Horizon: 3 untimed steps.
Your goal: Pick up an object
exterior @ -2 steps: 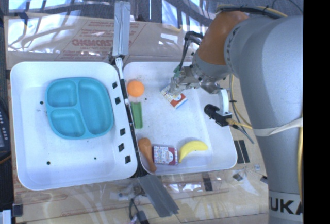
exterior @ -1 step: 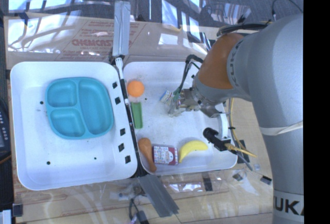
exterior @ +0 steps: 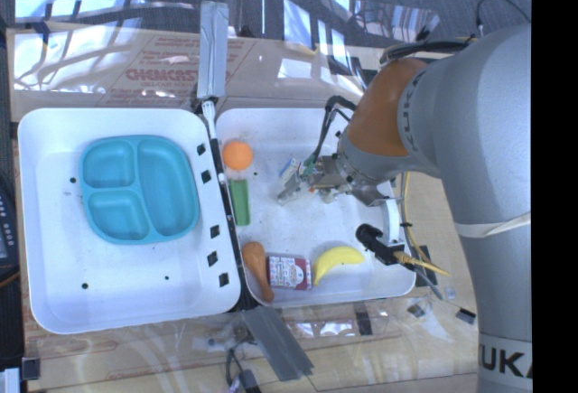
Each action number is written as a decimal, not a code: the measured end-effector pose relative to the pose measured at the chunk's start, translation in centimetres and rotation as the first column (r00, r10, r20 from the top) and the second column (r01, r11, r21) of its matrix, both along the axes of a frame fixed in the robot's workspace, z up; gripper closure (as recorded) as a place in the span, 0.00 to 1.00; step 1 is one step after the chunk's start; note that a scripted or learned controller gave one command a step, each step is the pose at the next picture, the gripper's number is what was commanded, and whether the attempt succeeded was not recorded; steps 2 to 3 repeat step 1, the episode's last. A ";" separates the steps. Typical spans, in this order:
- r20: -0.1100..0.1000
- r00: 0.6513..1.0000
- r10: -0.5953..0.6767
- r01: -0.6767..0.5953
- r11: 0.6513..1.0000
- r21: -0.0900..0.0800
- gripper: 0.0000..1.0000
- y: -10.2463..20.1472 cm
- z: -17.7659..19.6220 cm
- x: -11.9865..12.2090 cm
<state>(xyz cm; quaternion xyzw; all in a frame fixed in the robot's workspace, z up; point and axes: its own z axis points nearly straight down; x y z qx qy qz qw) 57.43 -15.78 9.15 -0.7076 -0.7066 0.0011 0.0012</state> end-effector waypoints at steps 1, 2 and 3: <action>-0.003 0.996 -0.091 0.091 0.996 0.000 0.00 -1.7 -0.1 6.6; -0.003 0.996 -0.091 0.091 0.996 0.000 0.00 -1.7 -0.1 6.6; -0.003 0.996 -0.091 0.091 0.996 0.000 0.00 -1.7 -0.1 6.6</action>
